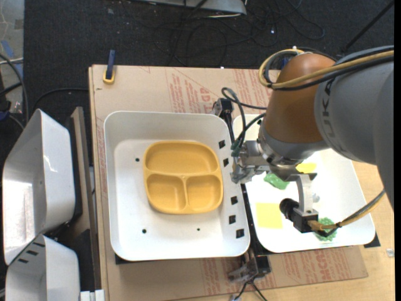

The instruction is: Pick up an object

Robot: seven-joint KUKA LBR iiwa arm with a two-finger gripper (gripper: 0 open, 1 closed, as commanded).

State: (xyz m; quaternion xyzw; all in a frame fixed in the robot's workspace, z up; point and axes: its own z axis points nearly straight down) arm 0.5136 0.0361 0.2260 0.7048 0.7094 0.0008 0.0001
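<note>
From above, my arm [332, 105] comes in from the right and ends over the right bin [358, 196], its orange band [299, 115] above the bin's far left part. My fingers are hidden under the wrist, so I cannot tell whether they are wide or narrow, and I see nothing held.

The pickable things lie below and around the wrist. A green piece [276, 181] peeks out just beneath it, on the bin floor close to the left wall. A small yellow piece [306, 167] lies just right of it, partly covered by me. Nearer in the same bin lies a flat yellow square [269, 216], apart from the green piece. A second green piece [325, 228], leafy in look, sits by the near rim, further right.

The left bin [125, 180] holds a yellow divided plate [183, 176] with three compartments, lying flat in its middle, well apart from my wrist. Small black squares [234, 200] run along the rim between the two bins.

Both bins rest on a cardboard-covered desk [163, 86]. A small blue and yellow item [110, 68] lies at the desk's far left corner. White containers [37, 168] stand left of the desk.
</note>
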